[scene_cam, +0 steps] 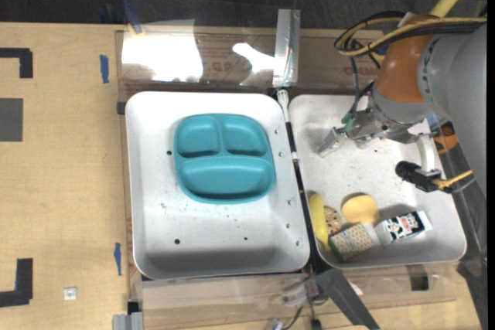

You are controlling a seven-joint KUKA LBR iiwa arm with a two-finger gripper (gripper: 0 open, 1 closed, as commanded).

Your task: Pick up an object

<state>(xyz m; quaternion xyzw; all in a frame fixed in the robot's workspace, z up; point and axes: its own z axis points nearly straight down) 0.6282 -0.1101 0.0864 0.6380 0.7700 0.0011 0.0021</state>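
Dark carpet runs behind your table [54,166], a pale wooden top marked with black corner tape and blue tape strips. Two white bins sit side by side on it: the left bin [147,228] holds a teal divided plate [224,156]; the right bin [452,239] holds a banana [316,216], a yellow round object [360,207] and a small carton [403,226] near its front edge. Your tool [334,139] hangs low over that bin's back half, well apart from them; you cannot tell its grip.
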